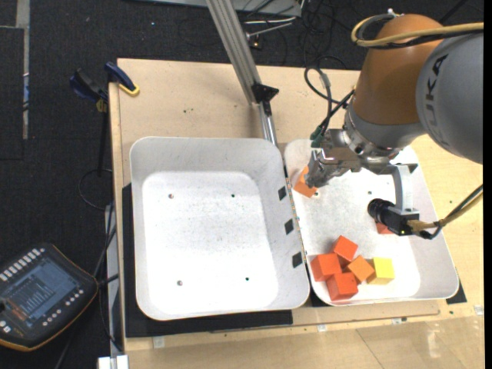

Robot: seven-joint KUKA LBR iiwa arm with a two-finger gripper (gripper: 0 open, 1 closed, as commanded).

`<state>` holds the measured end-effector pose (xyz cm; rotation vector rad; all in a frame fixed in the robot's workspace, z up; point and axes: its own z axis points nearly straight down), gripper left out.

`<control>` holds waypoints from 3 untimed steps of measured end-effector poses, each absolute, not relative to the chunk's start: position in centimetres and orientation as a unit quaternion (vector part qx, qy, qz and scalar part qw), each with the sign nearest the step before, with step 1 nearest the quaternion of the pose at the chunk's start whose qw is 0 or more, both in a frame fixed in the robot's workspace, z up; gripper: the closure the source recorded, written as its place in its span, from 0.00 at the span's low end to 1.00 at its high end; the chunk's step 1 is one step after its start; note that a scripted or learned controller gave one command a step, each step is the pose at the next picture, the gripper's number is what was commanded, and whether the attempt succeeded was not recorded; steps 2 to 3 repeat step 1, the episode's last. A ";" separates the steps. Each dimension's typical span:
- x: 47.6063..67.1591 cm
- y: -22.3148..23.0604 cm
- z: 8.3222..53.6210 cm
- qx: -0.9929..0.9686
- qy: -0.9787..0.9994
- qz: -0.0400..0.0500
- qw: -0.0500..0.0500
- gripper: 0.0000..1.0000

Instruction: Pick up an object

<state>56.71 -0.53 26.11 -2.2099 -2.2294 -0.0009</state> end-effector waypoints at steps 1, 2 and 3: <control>54.0 4.2 25.1 -0.704 -0.710 0.001 0.002 1.00; 54.0 4.2 25.1 -0.704 -0.710 0.001 0.002 1.00; 54.0 4.2 25.1 -0.704 -0.710 0.001 0.002 1.00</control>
